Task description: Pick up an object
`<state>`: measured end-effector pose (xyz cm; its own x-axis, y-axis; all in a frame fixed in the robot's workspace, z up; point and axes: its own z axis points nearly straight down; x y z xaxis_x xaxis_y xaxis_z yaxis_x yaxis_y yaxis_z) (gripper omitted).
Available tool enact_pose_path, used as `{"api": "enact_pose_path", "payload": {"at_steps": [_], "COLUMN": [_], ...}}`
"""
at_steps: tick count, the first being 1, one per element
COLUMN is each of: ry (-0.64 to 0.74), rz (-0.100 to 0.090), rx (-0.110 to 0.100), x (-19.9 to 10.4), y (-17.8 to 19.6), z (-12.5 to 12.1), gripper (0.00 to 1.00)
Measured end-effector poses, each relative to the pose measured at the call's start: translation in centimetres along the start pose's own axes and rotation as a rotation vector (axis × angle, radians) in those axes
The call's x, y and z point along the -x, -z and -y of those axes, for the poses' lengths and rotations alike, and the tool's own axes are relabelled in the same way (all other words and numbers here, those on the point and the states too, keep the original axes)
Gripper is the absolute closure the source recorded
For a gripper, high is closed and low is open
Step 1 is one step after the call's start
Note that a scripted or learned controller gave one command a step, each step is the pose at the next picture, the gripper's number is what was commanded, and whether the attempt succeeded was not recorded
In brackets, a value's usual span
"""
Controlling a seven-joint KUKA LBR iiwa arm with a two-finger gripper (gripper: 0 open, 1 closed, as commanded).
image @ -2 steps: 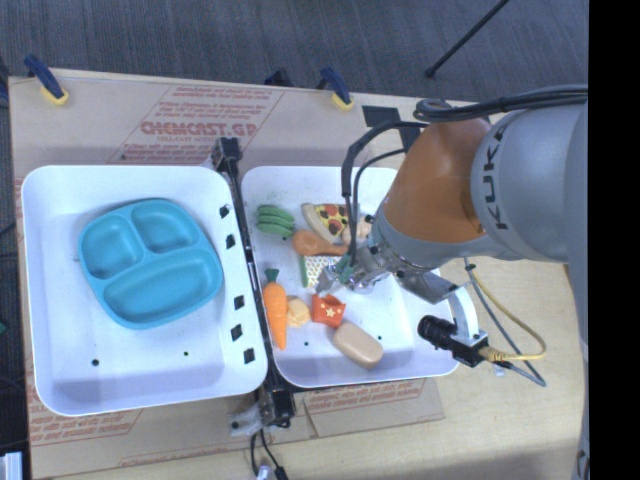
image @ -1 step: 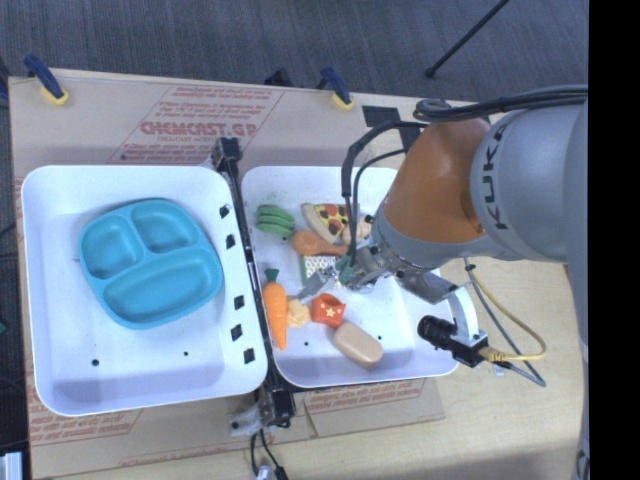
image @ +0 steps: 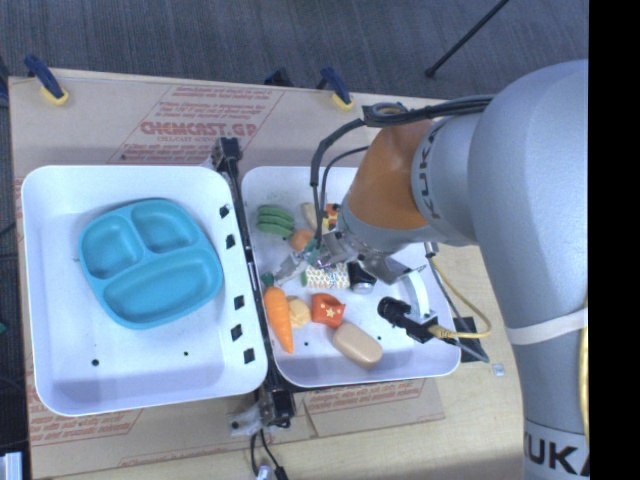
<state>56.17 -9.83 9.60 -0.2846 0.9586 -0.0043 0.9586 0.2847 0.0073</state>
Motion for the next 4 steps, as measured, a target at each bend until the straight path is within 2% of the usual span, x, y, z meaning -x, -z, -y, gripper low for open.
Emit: {"api": "enact_pose_path", "payload": {"at_steps": [1,2,3,4], "ry": [0.163,0.497,0.388,0.350], "rz": [0.003,0.008,0.012,0.008], "rx": [0.007,0.001,0.009,0.006], "x": [0.5,-0.1,-0.5,-0.5], "y": [0.1,0.1,0.2,0.1], "z": [2.5,2.2,3.5,3.2], "gripper": [0.00,0.00,0.00,0.00]}}
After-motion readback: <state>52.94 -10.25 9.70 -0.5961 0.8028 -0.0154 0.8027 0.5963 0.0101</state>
